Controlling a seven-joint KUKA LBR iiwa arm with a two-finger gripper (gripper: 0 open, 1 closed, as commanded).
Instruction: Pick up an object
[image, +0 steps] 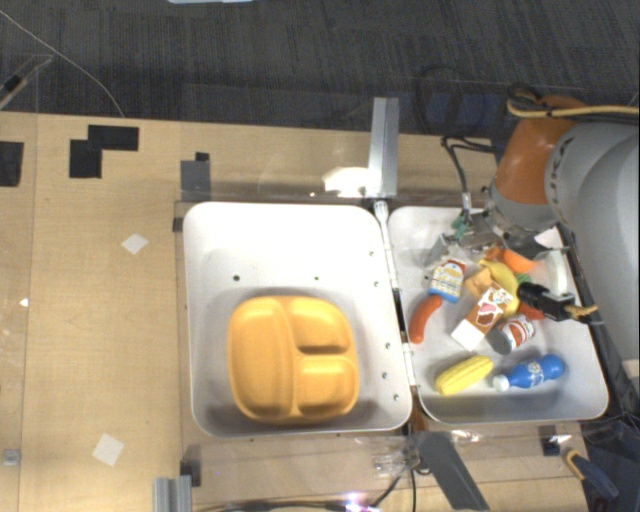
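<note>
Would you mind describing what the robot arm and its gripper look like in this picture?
The arm is a thick, rounded light-grey body with an orange band above the wrist. Black cables loop around that band. The gripper is a small dark metal piece with a greenish spot.

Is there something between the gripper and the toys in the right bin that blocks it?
Nothing visible blocks it. The gripper hangs at the far side of the right bin, directly over the pile; the red sausage and corn cob lie uncovered nearer the front.

Two white bins (200, 330) are counted, one yellow divided tray (293, 354), one corn cob (464, 375), one blue bottle (530, 373) and one red sausage (424, 317).
</note>
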